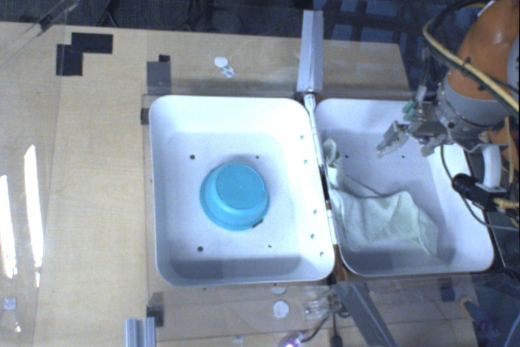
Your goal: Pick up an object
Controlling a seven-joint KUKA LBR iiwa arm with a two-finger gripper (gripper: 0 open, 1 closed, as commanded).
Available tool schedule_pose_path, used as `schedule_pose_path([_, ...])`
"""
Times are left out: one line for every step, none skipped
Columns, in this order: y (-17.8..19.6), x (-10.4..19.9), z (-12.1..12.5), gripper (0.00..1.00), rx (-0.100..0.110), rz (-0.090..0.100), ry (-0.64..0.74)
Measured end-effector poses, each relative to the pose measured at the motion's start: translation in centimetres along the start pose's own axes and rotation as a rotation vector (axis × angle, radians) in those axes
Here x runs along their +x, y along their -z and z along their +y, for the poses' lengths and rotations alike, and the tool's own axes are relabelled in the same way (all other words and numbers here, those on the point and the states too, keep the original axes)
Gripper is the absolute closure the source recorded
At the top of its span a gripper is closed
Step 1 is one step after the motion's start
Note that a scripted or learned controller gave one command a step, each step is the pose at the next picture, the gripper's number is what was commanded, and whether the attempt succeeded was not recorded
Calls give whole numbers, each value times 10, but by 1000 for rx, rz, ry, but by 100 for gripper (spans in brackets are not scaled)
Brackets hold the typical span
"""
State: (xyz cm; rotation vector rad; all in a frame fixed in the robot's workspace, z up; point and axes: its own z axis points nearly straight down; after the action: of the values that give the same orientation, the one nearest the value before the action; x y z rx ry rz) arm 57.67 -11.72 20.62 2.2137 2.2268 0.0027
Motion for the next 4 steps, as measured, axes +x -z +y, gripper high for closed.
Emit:
schedule_pose_path([-111,20,20,0,-4,-1,206])
schedule_pose_path([-99,21,22,100,-9,-1,207])
schedule_pose_path([-86,9,-16,100,-1,0,444])
schedule_pose_path([-20,48,26,100,-4,-1,391])
